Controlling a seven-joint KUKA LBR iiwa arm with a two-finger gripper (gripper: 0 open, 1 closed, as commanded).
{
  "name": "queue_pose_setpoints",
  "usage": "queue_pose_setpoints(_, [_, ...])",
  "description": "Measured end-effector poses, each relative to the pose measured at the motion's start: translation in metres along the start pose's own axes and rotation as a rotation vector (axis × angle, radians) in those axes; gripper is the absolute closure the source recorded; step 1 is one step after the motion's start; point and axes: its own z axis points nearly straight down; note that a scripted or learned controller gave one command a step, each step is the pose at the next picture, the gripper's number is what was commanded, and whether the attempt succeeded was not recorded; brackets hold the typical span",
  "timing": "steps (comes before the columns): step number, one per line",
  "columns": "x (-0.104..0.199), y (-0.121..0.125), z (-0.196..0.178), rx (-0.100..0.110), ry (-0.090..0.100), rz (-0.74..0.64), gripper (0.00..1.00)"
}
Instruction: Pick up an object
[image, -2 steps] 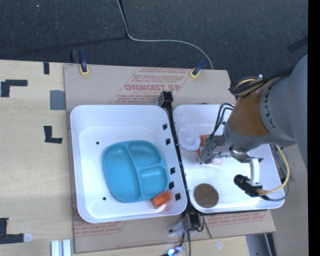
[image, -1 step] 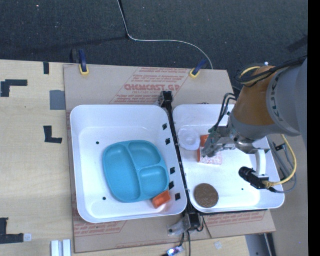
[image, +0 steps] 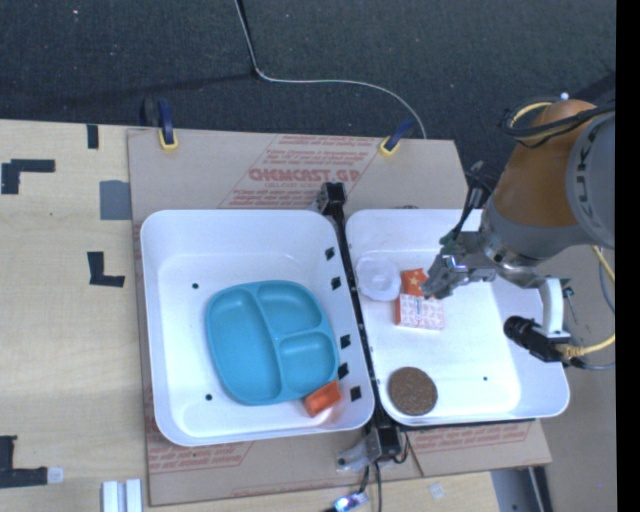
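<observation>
In the right bin (image: 500, 400) lie a red and white packet (image: 418, 304), a clear plastic cup (image: 378, 277) on its left, and a round brown disc (image: 412, 391) near the front. My gripper (image: 440, 282) hangs just over the packet's right upper corner, reaching in from the right. The left bin (image: 165, 300) holds a blue divided plate (image: 270, 340) and a small orange piece (image: 322, 399) at the plate's front right corner.
A black divider (image: 345, 290) runs between the two bins. Both bins rest on a cardboard sheet (image: 290, 170) held by clamps at the back. A white cable (image: 330, 85) trails across the dark floor behind.
</observation>
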Motion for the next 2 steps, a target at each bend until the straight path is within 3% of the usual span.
queue_pose_setpoints(1, [0.000, 0.001, -0.036, 0.002, 0.000, -0.001, 1.00])
queue_pose_setpoints(2, [0.056, 0.021, -0.022, 0.007, 0.002, -0.005, 1.00])
